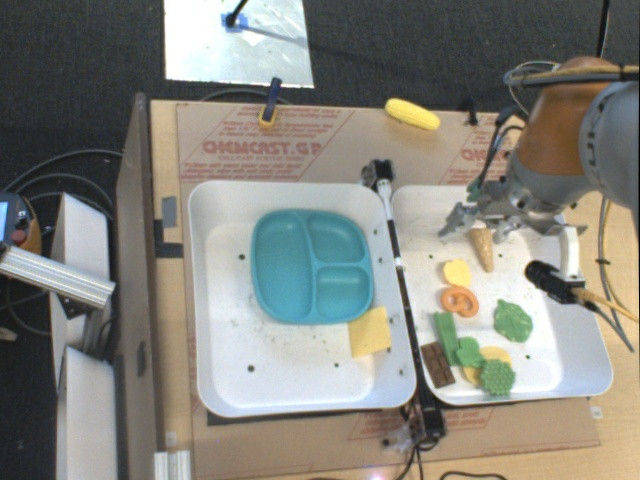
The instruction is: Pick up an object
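From the camera view, the table (pixel 300 138) carried two shallow white bins side by side. The left bin (pixel 225 368) held a teal divided plate (pixel 310 266) near its middle, with a yellow square slice (pixel 370 331) touching the plate's lower right corner. The arm (pixel 570 118) came in from the right and hung over the upper part of the right bin (pixel 585 363). Its gripper (pixel 481 221) stood low there with its fingers spread apart and nothing visibly between them. A tan cone (pixel 483 247) lay just below the fingertips, close to them; whether it touched them could not be told. Further down the right bin lay a small yellow round piece (pixel 457 273), an orange ring (pixel 460 301) just beneath it, and a green leafy piece (pixel 513 320) to the right. At the bin's lower end sat a green stick (pixel 446 328), a brown chocolate bar (pixel 437 364) and a green broccoli-like piece (pixel 497 375), crowded together. A yellow banana-shaped toy (pixel 412 114) rested on the table behind the bins, well apart from the gripper.
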Robot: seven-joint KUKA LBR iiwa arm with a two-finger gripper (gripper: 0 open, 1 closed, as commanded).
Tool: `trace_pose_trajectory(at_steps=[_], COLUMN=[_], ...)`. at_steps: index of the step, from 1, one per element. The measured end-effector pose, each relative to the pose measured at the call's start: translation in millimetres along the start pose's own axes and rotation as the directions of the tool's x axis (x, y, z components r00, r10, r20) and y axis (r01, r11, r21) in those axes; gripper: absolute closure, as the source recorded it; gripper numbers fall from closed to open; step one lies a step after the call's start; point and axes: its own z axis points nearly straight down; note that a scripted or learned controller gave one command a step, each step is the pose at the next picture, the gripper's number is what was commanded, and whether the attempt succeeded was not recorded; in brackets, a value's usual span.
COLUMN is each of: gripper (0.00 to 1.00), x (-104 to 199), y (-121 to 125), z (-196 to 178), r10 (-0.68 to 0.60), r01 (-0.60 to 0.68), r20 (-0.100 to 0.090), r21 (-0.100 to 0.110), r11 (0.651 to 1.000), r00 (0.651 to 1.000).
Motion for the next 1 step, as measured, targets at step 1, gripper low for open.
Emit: trace_pose_trajectory(at_steps=[1], gripper=[0.0], x=[3.3], y=[-6.3], z=[81.1], r10=[0.0], r01=[0.0], r20=[-0.001], r21=[0.003], r11=[1.0], r00=[1.0])
